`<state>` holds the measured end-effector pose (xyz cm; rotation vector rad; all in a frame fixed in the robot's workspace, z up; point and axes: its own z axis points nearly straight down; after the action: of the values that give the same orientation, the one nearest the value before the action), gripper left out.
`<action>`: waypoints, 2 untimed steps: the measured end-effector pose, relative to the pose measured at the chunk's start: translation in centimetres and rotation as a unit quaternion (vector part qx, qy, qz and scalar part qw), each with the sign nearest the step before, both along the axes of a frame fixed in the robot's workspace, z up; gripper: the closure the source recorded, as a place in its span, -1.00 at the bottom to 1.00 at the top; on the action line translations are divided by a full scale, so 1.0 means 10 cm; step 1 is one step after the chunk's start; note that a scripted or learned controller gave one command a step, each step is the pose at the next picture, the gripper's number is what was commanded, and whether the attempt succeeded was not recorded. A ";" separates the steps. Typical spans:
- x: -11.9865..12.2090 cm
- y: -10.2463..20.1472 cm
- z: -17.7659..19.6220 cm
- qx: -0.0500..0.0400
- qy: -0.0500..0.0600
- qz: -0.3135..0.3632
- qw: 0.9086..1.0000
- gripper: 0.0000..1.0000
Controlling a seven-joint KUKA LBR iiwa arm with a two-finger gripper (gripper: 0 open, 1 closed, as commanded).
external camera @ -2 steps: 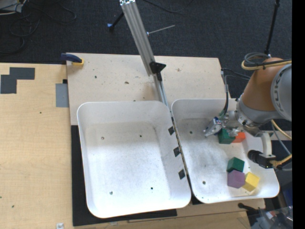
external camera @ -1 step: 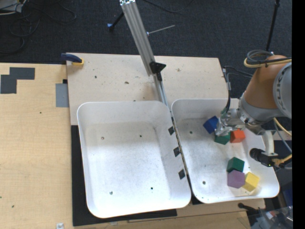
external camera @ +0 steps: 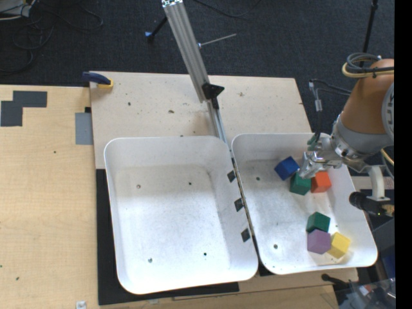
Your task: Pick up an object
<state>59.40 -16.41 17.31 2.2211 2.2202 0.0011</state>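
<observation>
In the right bin (external camera: 277, 253) lie several coloured blocks. A blue block (external camera: 286, 168), a green block (external camera: 299, 185) and an orange block (external camera: 320, 181) cluster in the upper part. Lower down sit another green block (external camera: 318, 222), a purple block (external camera: 318, 241) and a yellow block (external camera: 340, 244). My gripper (external camera: 311, 168) reaches in from the right and hangs right above the green and orange blocks, between them and the blue one. I see nothing lifted between its fingers.
The left bin (external camera: 129, 172) stands beside the right one, with a divider ridge (external camera: 239, 205) between them. A slanted aluminium bar (external camera: 190, 50) rises behind the bins. A blue and yellow clamp (external camera: 97, 79) sits at the board's back left corner.
</observation>
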 end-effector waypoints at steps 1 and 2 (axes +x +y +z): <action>0.01 -0.02 0.64 -0.001 -0.002 0.000 1.000 1.00; 0.01 -0.03 0.86 0.000 0.000 0.001 1.000 1.00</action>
<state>59.49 -16.75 25.93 2.2192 2.2230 0.0004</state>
